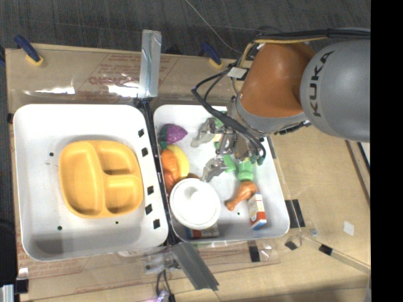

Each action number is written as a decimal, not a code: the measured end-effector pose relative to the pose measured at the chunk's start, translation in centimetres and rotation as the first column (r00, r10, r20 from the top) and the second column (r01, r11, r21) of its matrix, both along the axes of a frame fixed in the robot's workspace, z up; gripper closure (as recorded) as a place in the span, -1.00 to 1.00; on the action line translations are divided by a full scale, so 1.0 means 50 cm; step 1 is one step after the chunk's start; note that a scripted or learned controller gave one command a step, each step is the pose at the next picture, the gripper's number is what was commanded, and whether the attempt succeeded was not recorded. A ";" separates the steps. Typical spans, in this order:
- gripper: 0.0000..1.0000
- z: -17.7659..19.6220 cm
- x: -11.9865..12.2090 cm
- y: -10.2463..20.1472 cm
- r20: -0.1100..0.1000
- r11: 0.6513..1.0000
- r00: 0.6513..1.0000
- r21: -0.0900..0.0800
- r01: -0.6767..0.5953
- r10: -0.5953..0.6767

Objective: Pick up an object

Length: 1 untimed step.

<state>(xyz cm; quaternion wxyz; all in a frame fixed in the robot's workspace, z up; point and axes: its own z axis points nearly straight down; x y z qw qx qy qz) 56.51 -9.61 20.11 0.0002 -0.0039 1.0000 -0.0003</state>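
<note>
My gripper (208, 151) hangs over the middle of the right bin (274, 187), fingers spread open with nothing between them. One fingertip (203, 134) points toward the purple toy (174, 133); the other fingertip (212, 167) sits just above the white bowl (195, 202). A green object (242, 166) lies partly under the wrist. Left of the fingers are a yellow and orange toy (173, 162). An orange drumstick-shaped toy (242, 194) and a small red-and-white carton (256, 210) lie at the bin's lower right.
The left bin (38, 131) holds a yellow divided tray (101, 176). A strip of grey tape (150, 65) stands at the divider between the bins. Black cables (211, 90) loop near the wrist.
</note>
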 end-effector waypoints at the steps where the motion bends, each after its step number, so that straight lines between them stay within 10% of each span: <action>1: -1.00 -0.158 0.005 -0.113 -0.003 0.952 0.952 0.002 -0.305 0.305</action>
